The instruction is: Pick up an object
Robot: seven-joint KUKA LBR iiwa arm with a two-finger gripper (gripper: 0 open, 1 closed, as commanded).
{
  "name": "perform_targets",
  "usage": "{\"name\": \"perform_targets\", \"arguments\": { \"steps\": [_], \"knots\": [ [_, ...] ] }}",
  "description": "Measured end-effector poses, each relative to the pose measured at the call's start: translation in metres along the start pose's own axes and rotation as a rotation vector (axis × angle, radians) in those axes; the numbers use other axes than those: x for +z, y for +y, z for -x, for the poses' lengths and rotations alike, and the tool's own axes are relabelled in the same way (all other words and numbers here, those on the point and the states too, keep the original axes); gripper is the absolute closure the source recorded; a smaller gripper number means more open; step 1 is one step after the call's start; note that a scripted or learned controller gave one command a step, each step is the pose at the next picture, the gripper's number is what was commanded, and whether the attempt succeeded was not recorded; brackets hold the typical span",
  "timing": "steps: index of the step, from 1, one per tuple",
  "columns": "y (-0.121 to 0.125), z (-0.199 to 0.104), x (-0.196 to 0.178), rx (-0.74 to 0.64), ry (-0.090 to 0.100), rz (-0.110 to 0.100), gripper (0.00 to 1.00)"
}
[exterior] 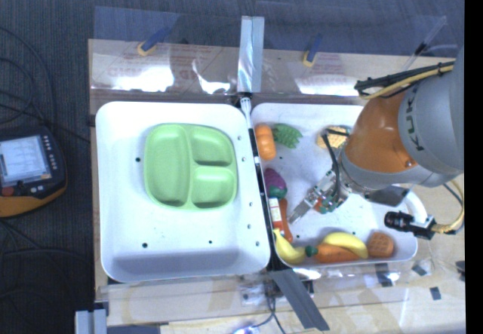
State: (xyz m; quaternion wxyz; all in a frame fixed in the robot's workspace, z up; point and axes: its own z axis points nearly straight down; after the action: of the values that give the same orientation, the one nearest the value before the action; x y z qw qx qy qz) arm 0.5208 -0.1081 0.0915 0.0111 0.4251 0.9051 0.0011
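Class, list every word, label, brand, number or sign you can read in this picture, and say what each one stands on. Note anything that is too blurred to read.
"KU": large dark letters on the grey arm, cut off at the picture's edge.
Handheld control pad on the floor to the left: its lit screen carries marks, too small and blurred to read.
Clear panels behind the bins: faint reddish print, too blurred to read.
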Motion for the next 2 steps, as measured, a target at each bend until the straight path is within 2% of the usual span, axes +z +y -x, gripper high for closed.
{"name": "perform_targets", "arguments": {
  "steps": [1, 2],
  "knots": [
    [0.0095, 0.0029, 0.001, 0.016, 0.008, -0.007, 0.0],
    [0.0034, -0.0037, 0.0006, 0.198, 0.004, 0.0, 0.0]
  ]
}}
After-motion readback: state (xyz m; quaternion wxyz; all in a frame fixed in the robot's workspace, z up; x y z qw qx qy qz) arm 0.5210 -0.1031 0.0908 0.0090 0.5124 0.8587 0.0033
